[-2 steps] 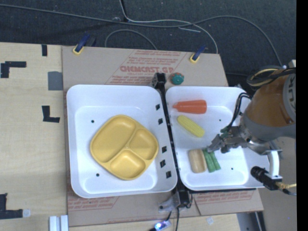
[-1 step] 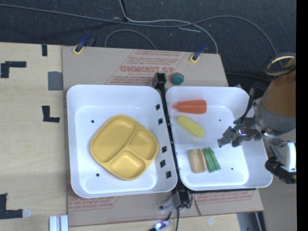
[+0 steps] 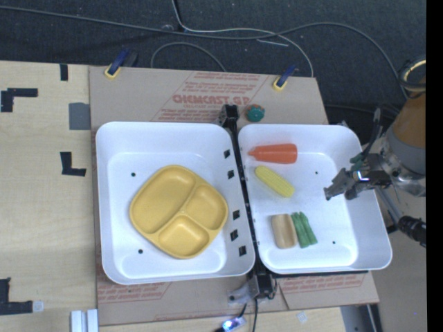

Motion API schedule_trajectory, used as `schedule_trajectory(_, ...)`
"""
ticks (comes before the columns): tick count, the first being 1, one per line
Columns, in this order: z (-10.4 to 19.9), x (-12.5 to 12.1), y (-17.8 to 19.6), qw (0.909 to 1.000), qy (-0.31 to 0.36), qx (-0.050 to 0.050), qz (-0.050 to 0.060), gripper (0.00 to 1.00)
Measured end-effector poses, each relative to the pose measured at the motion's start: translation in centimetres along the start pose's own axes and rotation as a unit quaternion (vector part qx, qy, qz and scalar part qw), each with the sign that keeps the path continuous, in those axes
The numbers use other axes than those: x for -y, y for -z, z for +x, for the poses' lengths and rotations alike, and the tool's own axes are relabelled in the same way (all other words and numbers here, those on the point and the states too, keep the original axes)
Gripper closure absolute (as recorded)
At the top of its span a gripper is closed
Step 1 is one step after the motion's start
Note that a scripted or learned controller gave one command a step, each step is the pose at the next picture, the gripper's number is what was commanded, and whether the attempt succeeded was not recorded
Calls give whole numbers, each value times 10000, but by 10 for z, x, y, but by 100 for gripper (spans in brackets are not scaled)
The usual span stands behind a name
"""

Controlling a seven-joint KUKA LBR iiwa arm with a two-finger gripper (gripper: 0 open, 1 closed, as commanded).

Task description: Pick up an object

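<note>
Far to the left of the pincer, across both bins, lies the wooden bench top (image 3: pixel 41 206) with a few dark marks on it. A sheet of cardboard (image 3: pixel 208 95) with red print lies under the bins, held at its far edge by two yellow and blue clamps (image 3: pixel 119 62).

The left bin (image 3: pixel 111 144), well apart from the pincer, holds a yellow divided plate (image 3: pixel 178 210) lying flat near its middle. A row of black clips (image 3: pixel 239 199) runs down the seam where the two bins meet. Beyond the seam, on the cardboard, sits a small teal ball (image 3: pixel 256 113).

The right bin (image 3: pixel 325 254) is the one the pincer hangs over. An orange carrot (image 3: pixel 274 153) lies farthest from it, up and to its left. A yellow corn cob (image 3: pixel 273 181) lies slantwise just below the carrot, level with the pincer and well to its left. Lower down and to the left, a tan bread roll (image 3: pixel 282 230) and a green bean bunch (image 3: pixel 303 228) lie side by side, touching or nearly so; the bean bunch is the nearer of the two.

The pincer (image 3: pixel 342 187) sits at the bin's right side, above the bare white floor. Its dark fingers seem spread a little, with nothing between them, and no object touches it. The grey arm (image 3: pixel 405 144) reaches in behind it from the right.
</note>
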State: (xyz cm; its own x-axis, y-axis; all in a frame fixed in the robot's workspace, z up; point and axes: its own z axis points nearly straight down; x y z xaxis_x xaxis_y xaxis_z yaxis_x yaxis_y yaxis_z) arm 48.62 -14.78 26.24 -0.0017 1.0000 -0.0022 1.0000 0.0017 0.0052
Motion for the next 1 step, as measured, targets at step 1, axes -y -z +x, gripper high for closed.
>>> schedule_trajectory(1,45,-7,1,10000,18,-17,27,100)
